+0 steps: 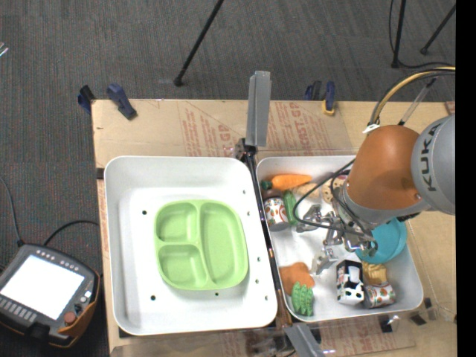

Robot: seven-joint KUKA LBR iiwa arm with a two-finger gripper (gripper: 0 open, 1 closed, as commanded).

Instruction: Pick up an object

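A green divided plate [201, 244] lies flat in the left bin [126, 192], apart from the clutter. In the right bin [413, 285] the candidate objects are crowded: a small printed can [275, 213] and a carrot [291, 181] near the dividing wall, an orange piece [296, 274] and a green toy [302, 299] toward the front, and a black-and-white cow figure [348, 282] beside a teal bowl [387, 242]. The gripper [332, 250] is lowered among them, just above the cow figure, presumably for a grasp. Nothing is seen held; its opening cannot be told.
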